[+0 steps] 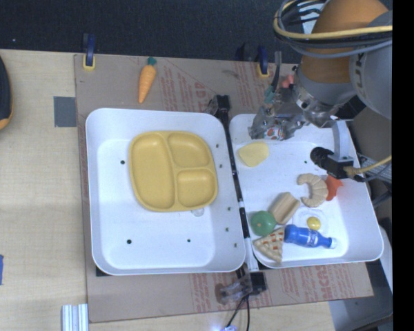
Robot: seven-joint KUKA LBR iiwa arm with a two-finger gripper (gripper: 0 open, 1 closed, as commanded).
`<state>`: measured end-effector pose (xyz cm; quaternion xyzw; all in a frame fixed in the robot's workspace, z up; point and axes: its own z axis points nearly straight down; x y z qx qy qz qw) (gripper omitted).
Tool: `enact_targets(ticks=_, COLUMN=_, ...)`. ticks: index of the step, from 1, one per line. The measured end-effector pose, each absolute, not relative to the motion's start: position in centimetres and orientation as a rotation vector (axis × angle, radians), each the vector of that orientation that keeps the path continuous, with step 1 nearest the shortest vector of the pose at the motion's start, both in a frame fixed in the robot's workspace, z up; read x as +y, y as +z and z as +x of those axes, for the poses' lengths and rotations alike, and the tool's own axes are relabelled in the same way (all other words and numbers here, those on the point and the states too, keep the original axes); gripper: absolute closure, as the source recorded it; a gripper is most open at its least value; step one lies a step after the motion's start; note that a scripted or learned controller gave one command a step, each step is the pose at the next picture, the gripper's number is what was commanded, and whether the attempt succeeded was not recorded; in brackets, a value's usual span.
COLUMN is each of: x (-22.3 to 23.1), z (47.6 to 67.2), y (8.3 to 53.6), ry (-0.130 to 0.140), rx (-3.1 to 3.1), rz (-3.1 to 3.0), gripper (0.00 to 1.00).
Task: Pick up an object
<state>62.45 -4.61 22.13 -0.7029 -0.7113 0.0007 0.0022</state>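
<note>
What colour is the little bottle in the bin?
Blue, with a yellow cap: the bottle shows best in the camera view.

On my feed the arm (372, 67) was grey, with a rounded orange band (348, 12) bulging above the wrist. Black and pale yellow cables (297, 29) looped around that orange section in a ring. Below it the wrist narrowed into a silvery metal housing carrying the gripper (272, 126), a cluttered bit of grey hardware with what I took to be small red fittings, though the detail was too fine to be sure.
</note>
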Motion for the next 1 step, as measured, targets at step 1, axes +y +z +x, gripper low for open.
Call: enact_targets(ticks=1, x=0.02, z=62.46, y=21.90, ry=0.006, rx=-2.229, rz=-2.208, gripper=1.00)
